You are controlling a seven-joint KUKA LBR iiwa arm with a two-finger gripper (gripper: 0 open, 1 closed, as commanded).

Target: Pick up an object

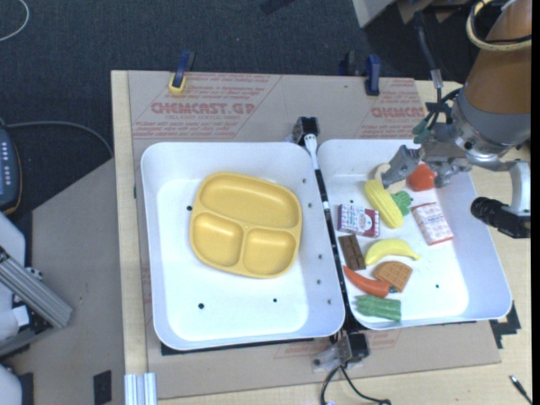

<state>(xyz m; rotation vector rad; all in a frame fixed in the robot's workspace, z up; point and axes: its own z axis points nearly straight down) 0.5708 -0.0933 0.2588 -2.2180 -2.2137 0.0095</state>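
Cardboard-covered worktop is carrying two white bins; in the right bin, the claw is hovering, spread unclear, with a red toy tomato touching at four o'clock.

left shallow white bin: yellow three-compartment plastic tray | right shallow white bin: toy foods, among them yellow corn cob, yellow banana | gripper above small red-orange toy

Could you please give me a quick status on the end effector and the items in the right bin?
End effector low over right bin, grip state unreadable. Red-orange toy right beneath it; no grasp confirmed. Corn cob and green piece crowd close alongside.
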